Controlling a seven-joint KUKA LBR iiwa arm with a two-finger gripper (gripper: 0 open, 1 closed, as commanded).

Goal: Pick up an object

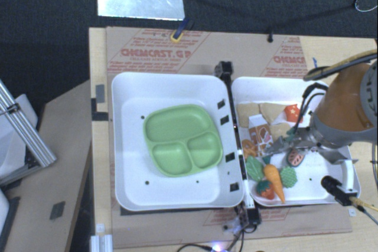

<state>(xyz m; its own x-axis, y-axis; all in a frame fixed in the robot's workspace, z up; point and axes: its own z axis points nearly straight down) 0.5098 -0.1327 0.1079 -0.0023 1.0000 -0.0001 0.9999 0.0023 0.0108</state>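
Green and three-sectioned, a plate (pixel 182 140) lies in the left bin (pixel 127 127). Toy food crowds the right bin (pixel 307 198): a pizza slice (pixel 258 137) by the divider, a leafy green piece (pixel 254 168), an orange carrot (pixel 273 179) beside another green piece (pixel 288 176), and a red piece (pixel 292 111) farther back. Just right of the pizza slice, the gripper (pixel 277 147) hangs low over the pile, near a dark reddish round piece (pixel 295 157); whether its fingers are apart or clamped is unclear.

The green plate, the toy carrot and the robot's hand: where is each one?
green plate (pixel 183 140): camera view, the ridge between its compartments.
toy carrot (pixel 273 178): camera view, its orange body.
hand (pixel 277 147): camera view, the finger end above the right bin.
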